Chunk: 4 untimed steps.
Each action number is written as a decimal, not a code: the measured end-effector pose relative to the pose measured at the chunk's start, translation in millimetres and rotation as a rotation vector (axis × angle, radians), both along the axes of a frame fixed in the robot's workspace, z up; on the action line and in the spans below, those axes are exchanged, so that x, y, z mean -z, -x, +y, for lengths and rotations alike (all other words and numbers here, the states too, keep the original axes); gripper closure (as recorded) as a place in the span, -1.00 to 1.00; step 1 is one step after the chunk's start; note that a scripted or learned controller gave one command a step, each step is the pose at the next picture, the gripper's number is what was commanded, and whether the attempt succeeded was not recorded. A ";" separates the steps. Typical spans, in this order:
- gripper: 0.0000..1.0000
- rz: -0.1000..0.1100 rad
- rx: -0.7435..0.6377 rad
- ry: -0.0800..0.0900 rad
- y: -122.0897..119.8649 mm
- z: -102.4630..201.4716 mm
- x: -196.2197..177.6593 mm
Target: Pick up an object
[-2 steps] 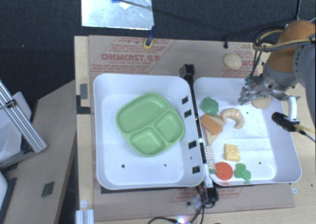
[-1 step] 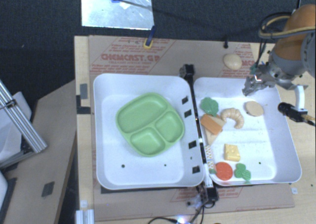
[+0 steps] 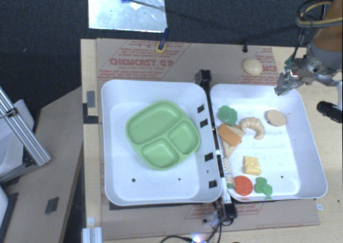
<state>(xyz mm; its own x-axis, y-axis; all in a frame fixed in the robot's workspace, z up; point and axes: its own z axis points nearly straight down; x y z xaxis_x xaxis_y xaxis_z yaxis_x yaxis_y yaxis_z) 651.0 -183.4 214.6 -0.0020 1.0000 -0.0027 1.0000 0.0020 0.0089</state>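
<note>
**Arm parked over the back corner of the right bin, food still sitting in it**

So the worktop (image 3: 64, 124) is a pale tan surface with a big sheet of brown printed cardboard (image 3: 142, 57) laid on it, and the two white bins sit on that side by side. Behind it all the floor is dark carpet, with a shiny silver sheet (image 3: 126, 0) lying on it near the back. Some metal rails (image 3: 19, 129) poke in from the left edge.

The left bin (image 3: 115, 180) has just a green divided plate (image 3: 162, 134) in it, sitting at a bit of an angle. The right bin (image 3: 305, 145) holds the toy food: a green leafy piece (image 3: 227, 114) near the divider, an orange wedge (image 3: 230, 134) just below that, a croissant (image 3: 253, 126) beside them, a round tan cookie-looking thing (image 3: 276, 118) toward the back, a yellow cheese block (image 3: 252, 165) in the middle, and a red tomato (image 3: 243, 185) with a small green piece (image 3: 263, 187) next to it at the front edge. A pale egg-shaped thing (image 3: 252, 66) lies outside on the cardboard, behind the right bin.

The arm (image 3: 326, 41) comes in from the right, up high, with the gripper (image 3: 285, 83) hanging over the back right corner of the right bin, well apart from the food. Honestly can't tell if the fingers are wide or narrow from this angle; nothing visible between them.
</note>
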 end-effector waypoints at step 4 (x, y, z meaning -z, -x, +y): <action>1.00 0.010 -0.007 -0.005 75.5 139.7 -10.9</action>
<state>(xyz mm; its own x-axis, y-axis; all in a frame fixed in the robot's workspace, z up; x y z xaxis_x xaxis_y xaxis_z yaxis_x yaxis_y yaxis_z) 575.5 -43.8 225.5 -0.0094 1.0000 0.0020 1.0000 0.0094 -0.0011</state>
